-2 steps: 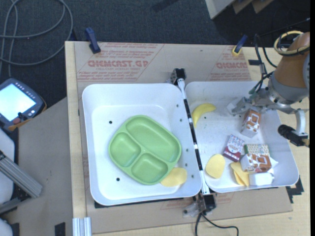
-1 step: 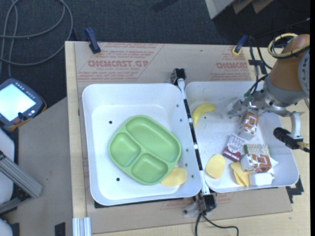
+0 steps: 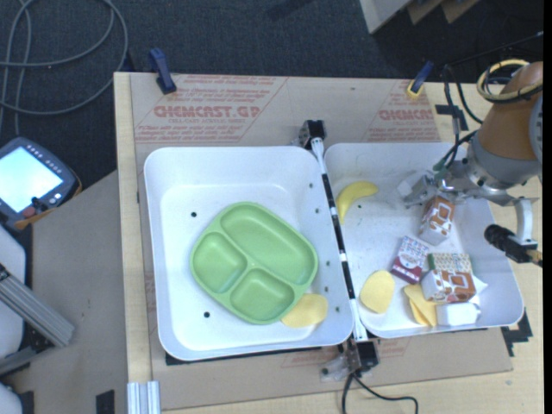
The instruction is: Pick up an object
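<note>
Bright, even overhead light, soft focus throughout.
We see the white bins (image 3: pixel 172 257) nearly washed out, with faint shadows under the green tray (image 3: pixel 253 261); the dark floor (image 3: pixel 259 24) stays dim, and we find the arm (image 3: pixel 509 136) at the right edge slightly blurred.

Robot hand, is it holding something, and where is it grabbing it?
Cannot tell. The gripper is just above a small orange and white carton in the right bin, but no clear grip shows.

Bench: I see a brown board (image 3: pixel 259 110) with red lettering.
On it: I see two white bins, left (image 3: pixel 164 231) and right (image 3: pixel 500 296), touching.
</note>
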Robot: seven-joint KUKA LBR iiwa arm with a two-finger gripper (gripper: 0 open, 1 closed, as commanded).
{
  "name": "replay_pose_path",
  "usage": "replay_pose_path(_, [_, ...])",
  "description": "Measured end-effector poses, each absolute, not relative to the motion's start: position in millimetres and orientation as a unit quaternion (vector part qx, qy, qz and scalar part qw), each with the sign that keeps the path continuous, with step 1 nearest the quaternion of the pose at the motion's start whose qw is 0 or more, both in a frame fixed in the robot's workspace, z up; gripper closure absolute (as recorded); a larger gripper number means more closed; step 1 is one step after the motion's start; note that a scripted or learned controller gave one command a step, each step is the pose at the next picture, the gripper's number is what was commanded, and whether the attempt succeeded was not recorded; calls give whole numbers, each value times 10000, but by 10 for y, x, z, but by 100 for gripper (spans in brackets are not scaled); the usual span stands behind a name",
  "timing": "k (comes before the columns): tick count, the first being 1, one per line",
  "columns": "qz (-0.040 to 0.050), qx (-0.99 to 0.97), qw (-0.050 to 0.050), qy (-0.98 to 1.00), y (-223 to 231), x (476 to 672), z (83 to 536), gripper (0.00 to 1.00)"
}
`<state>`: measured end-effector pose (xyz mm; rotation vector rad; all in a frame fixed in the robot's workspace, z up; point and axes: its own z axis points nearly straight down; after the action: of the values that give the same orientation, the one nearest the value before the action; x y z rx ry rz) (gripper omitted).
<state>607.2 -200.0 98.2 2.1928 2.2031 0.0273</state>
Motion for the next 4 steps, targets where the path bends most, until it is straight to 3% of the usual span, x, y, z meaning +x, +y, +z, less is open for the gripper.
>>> replay_pose_path(1, [91, 7060, 236, 7078, -2037, 6095, 1125, 100])
replay_pose_path(2, [11, 7064, 12, 7078, -1285, 5745, 2366, 100])
replay_pose_path(3, [2, 7067, 2, 7075, -1289, 5737, 2355, 0])
replay_pose_path(4, [-7, 7072, -3, 7070, -1811, 5714, 2027, 0])
